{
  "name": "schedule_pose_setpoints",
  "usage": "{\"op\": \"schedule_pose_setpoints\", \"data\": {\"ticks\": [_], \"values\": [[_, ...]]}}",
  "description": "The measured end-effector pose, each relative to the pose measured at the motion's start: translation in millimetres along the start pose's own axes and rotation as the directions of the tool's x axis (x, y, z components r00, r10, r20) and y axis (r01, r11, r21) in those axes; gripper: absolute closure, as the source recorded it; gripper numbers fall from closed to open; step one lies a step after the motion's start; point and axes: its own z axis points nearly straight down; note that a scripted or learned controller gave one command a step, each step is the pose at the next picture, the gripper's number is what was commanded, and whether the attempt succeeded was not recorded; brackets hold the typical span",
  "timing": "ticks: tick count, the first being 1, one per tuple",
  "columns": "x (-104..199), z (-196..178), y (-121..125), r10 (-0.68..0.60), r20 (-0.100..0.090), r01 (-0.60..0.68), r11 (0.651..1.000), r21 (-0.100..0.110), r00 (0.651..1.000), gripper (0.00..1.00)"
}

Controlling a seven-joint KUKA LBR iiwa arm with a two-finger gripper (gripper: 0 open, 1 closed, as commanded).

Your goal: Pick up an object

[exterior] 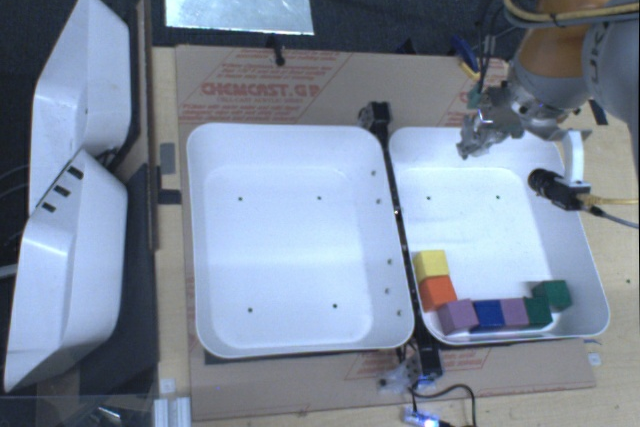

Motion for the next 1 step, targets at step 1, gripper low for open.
{"op": "schedule_pose_setpoints", "data": {"ticks": [1], "values": [[54.3, -10.4, 0.7, 0.000, 0.000, 0.000, 1.000, -0.002, 1.000, 1.00]]}}
